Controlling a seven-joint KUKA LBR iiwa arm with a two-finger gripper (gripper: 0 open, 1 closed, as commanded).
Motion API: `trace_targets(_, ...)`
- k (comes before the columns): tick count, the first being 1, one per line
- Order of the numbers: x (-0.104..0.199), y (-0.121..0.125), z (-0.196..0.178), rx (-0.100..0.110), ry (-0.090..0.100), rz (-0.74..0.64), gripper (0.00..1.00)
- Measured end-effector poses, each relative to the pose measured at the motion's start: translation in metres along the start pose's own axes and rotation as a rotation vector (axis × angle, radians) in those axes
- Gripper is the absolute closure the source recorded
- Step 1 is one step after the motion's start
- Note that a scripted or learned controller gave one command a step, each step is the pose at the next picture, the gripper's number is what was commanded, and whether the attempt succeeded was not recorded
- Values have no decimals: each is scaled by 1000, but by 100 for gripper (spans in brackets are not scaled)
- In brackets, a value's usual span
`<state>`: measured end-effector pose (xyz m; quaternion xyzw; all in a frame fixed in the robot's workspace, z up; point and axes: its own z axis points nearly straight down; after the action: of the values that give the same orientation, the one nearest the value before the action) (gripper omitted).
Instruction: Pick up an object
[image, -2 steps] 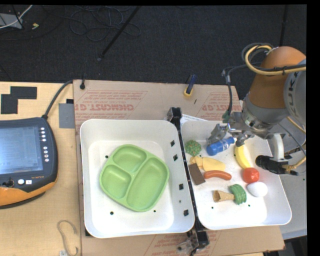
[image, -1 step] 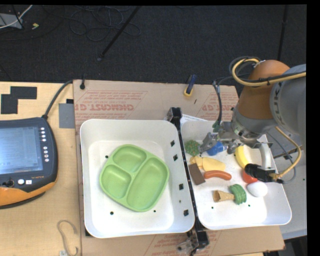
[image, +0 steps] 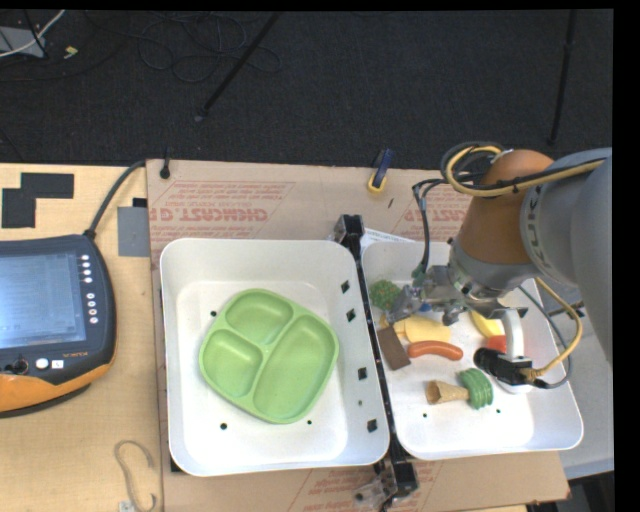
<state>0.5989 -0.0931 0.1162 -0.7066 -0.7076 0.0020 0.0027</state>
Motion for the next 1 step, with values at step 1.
trace_targets(1,2,0,30,-3,-1,0,0)
